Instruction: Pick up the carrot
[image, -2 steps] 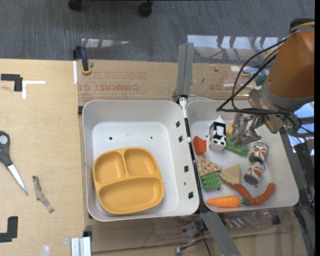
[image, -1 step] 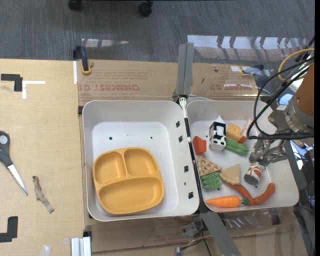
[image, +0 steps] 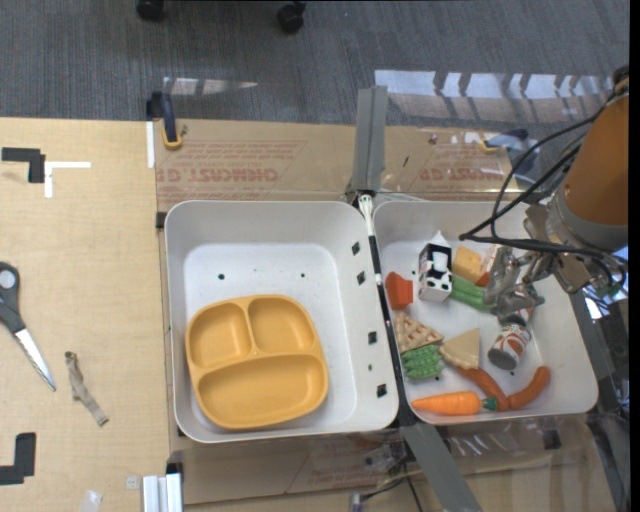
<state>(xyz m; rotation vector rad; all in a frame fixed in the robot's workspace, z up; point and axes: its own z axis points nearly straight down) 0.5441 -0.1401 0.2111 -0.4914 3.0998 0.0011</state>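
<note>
The carrot (image: 450, 403), orange with a green stub at its right end, lies flat along the front wall of the right bin (image: 575, 400). My gripper (image: 514, 296) hangs over the bin's middle right, well behind the carrot and apart from it. It sits just above a small red and white can (image: 508, 346). Cables and the metal of the wrist hide how the gripper's tips stand.
Around the carrot lie a sausage (image: 528, 387), a red chili (image: 485, 380), a sandwich wedge (image: 462, 350) and a green piece (image: 422, 362). Further back stand a cow-print carton (image: 435, 272) and cheese (image: 468, 263). The left bin (image: 260, 235) holds a yellow divided plate (image: 258, 358).
</note>
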